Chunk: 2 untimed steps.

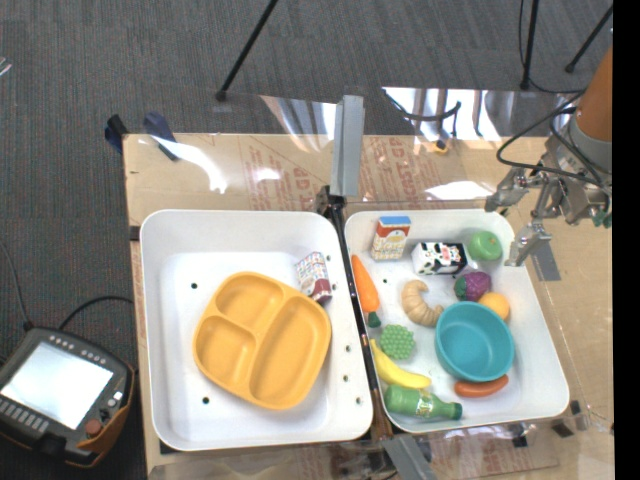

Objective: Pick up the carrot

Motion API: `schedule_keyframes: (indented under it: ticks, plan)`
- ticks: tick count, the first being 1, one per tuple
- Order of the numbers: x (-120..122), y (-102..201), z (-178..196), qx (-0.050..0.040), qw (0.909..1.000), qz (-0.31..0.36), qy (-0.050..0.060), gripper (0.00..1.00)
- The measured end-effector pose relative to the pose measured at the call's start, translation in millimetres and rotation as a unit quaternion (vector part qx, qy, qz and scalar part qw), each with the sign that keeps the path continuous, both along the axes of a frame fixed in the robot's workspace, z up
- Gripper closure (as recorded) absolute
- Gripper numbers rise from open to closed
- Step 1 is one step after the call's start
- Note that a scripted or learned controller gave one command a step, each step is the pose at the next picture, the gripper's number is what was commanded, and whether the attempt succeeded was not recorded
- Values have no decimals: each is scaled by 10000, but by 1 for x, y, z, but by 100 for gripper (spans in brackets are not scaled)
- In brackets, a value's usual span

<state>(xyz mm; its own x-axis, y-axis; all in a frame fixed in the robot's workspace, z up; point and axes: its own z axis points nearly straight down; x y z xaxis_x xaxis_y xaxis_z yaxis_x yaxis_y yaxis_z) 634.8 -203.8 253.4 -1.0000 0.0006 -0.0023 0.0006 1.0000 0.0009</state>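
At the frame's bottom, a green bottle (pixel 424 404) lies in the right bin (pixel 556 376). The carrot (pixel 365 288) lies along that bin's left wall, beside a croissant (pixel 421 302). The end effector (pixel 535 238) hovers at the bin's upper-right rim, grasping nothing; its opening cannot be told.

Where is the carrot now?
The carrot lies in the right bin, along its left wall, above the broccoli.

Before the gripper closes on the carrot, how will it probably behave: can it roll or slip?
The carrot looks like smooth, stiff toy plastic, so it may slip. It is round and tapered, so it could roll in a curve if nudged. It lies along the right bin's left wall, which may crowd one finger of the gripper.
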Motion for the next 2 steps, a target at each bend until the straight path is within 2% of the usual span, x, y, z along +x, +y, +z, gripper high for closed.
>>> schedule_keyframes:
  ticks: [1,2]
  plan:
    - [3,-5,-133,-3,9996,-280,-21,0]
    - [-39,-5,-144,-54,9997,-63,-242,0]
